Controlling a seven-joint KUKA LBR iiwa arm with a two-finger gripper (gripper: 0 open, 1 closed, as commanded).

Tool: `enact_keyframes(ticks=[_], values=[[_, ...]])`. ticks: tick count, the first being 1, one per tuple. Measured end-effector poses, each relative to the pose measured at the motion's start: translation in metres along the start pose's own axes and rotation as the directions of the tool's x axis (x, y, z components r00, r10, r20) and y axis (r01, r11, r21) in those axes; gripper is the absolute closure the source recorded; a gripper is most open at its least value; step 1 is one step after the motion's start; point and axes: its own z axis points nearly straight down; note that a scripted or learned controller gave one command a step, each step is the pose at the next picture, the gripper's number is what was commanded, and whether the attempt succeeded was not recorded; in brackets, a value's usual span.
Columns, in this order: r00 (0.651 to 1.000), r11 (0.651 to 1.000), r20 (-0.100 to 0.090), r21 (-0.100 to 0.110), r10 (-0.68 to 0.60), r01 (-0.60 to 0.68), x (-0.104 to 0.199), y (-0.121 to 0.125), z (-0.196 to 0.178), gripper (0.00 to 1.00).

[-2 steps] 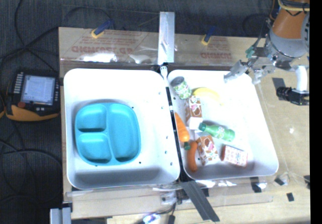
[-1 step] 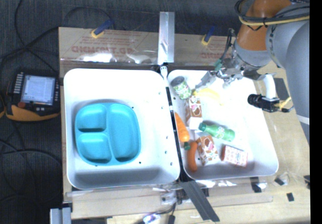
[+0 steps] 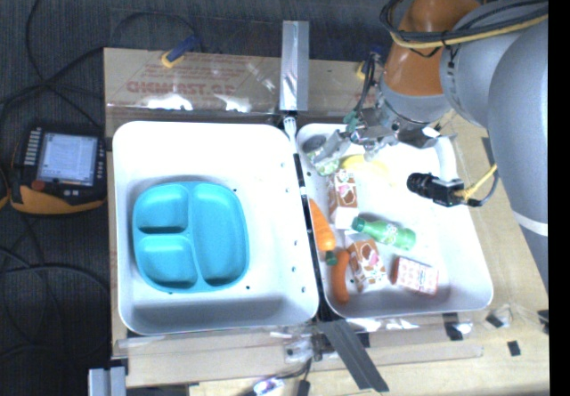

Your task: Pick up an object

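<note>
1. Grey arm with orange band reaching in from the right; two-finger gripper (image 3: 343, 147) low at far end of right shallow white bin (image 3: 463, 243).
2. Claw state: cannot tell.
3. Pale yellow rounded object (image 3: 361, 162) just beside the claw; brown-and-white small carton (image 3: 345, 190) near it.
4. Further along in right bin: green plastic bottle (image 3: 384, 230), orange carrot-shaped toy (image 3: 321, 225), red-and-white small box (image 3: 415, 276).
5. Left shallow white bin (image 3: 205, 141) bearing turquoise three-compartment plastic tray (image 3: 190, 234).
</note>
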Motion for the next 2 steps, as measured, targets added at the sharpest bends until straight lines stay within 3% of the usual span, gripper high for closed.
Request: enact_keyframes(ticks=[1,2], values=[[1.0,1.0,-0.002,-0.005,-0.025,0.025,-0.028,-0.044,0.085,0.0],[1.0,1.0,0.0,-0.008,-0.022,0.022,-0.03,-0.043,0.074,1.0]])
